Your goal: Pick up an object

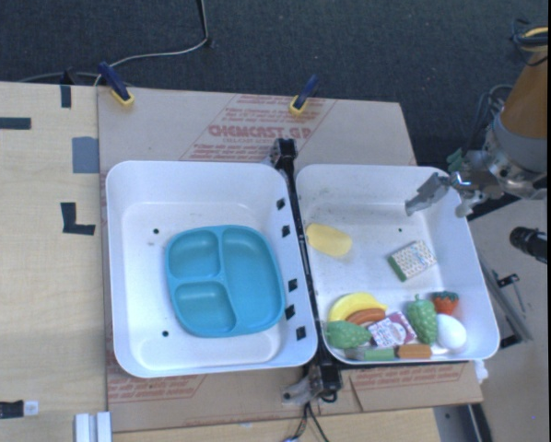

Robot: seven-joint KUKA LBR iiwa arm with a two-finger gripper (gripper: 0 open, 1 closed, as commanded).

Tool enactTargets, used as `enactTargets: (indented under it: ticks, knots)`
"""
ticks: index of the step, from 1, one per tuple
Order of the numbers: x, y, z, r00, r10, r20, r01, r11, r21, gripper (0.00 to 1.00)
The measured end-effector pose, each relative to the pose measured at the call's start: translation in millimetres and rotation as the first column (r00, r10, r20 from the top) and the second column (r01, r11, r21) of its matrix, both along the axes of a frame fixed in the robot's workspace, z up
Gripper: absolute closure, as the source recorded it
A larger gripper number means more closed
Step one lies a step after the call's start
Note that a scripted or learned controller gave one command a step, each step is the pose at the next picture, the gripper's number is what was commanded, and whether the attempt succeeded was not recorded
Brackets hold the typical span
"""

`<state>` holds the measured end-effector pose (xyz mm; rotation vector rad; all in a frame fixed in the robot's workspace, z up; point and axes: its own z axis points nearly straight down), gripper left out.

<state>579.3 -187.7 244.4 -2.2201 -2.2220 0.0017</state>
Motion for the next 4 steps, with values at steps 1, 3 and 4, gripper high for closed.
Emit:
enactTargets:
  ticks: [1, 3, 4]
  knots:
    - [-27, 2, -146, 1.000, 0.000, 0.011, 0.000, 1.000, -0.003, 0.00]
    - [-37, -8, -154, 1.000, 0.000, 0.012, 0.000, 1.000, -0.007, 0.00]
    - [10, -34, -154, 1.000, 0.002, 0.006, -0.002, 1.000, 0.002, 0.00]
